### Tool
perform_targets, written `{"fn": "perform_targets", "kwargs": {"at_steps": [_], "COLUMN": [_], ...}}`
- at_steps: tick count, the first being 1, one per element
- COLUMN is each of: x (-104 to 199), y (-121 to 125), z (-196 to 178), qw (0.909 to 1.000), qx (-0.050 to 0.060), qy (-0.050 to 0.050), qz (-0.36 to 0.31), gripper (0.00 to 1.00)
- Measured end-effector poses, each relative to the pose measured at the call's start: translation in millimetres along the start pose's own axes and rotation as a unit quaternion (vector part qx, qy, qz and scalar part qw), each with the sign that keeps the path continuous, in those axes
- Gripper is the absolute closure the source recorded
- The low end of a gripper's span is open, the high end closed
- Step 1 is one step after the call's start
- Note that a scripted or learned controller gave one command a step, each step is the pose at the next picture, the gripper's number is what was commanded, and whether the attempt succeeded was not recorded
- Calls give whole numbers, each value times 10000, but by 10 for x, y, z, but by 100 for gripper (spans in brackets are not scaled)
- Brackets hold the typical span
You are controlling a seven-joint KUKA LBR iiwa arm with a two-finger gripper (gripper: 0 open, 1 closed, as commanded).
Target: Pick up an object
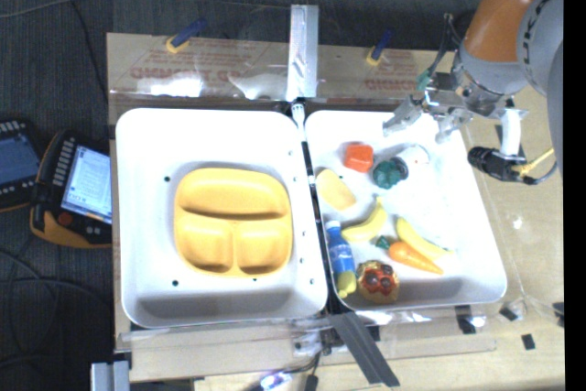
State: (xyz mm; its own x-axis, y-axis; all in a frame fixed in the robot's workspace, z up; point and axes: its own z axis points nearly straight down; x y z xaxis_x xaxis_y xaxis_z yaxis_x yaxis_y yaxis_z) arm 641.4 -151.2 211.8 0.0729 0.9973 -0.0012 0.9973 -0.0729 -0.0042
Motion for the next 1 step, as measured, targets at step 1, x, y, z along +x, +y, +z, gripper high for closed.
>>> {"fn": "perform_targets", "kwargs": {"at_steps": [1], "x": [-84], "y": [34], "z": [760], "qw": [9975], "qx": [-30], "qy": [-5], "qz": [-705], "gripper": [0]}}
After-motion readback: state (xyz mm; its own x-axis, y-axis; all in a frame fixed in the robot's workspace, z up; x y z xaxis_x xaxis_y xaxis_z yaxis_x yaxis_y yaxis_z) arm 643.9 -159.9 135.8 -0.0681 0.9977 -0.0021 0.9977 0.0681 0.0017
